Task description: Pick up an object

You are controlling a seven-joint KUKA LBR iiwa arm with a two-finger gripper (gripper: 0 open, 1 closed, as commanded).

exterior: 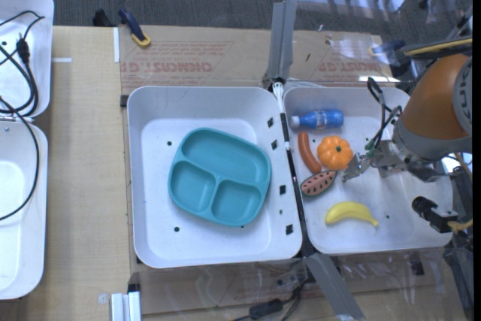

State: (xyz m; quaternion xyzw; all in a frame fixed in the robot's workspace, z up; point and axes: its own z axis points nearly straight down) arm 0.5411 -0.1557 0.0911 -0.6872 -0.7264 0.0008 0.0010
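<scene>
Here the table (83,162) carries two shallow white bins side by side, and the pumpkin (334,152) in the right bin (391,237) serves as the marker for everything else. The small orange pumpkin sits near the middle of that bin. Just above it lies a blue bottle (317,119) on its side, with its white cap pointing away from the arm. Touching the pumpkin's left side, or very nearly so, is a red sausage (307,152) lying lengthwise along the bin's left wall. Below and left of the pumpkin rests a watermelon slice (319,183), its red face with dark seeds turned up. Further below the pumpkin, and apart from it, a yellow banana (351,214) lies curved on the bin floor. The hand (359,164) reaches in from the arm's side and sits just to the right of the pumpkin, low over the bin floor; its tips are small and blurred, so I cannot tell how far open they are or whether anything is between them. Well to the left of the pumpkin, in the left bin (146,184), a teal divided plate (219,177) lies tilted.
</scene>
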